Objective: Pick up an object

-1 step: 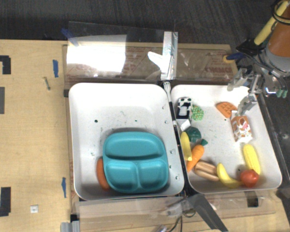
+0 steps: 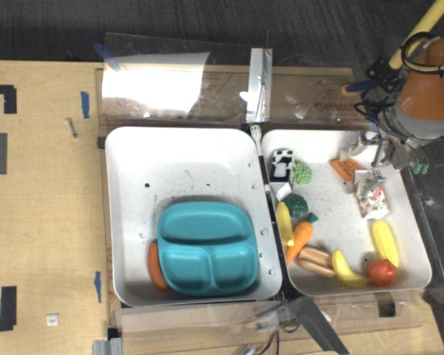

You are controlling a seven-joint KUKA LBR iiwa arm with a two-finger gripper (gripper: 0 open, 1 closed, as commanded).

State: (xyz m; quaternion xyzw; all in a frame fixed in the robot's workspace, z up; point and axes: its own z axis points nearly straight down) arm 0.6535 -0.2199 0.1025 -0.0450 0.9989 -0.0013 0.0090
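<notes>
Teal tray [image 2: 207, 246] hides most of an orange object [image 2: 155, 266]; hand [image 2: 376, 161] state unclear.

The teal tray [image 2: 206, 247] hides most of an orange object [image 2: 155, 266].

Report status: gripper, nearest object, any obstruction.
Gripper low over right bin's far right corner, nothing seen held. Nearest: orange piece and white packet. Nothing seen over either.
</notes>
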